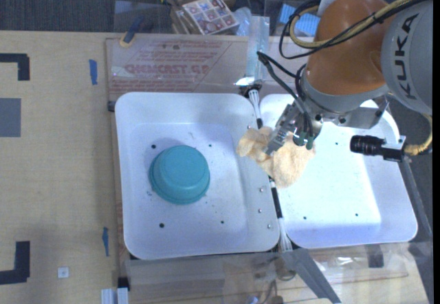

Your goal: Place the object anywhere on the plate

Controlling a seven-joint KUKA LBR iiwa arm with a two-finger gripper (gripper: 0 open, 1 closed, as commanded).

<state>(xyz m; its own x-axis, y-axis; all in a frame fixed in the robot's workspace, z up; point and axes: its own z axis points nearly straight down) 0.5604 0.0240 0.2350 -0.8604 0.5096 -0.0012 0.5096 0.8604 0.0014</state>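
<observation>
A teal round plate [180,173] sits in the left white bin [137,117], left of that bin's middle. A crumpled pale yellow soft object [287,165] hangs over the rim between the two bins, its left lobe reaching over the left bin's right edge. My gripper [290,140] comes down from the upper right onto its top, and the yellow material shows between the two dark fingers, which are shut on it. The object is well to the right of the plate, about one plate width away.
The right white bin [357,206] lies under the arm, with a black cylindrical part [368,146] of the wrist jutting over it. Cables loop above the orange band [347,34]. A clear plastic sheet [172,69] and boxes lie behind the bins.
</observation>
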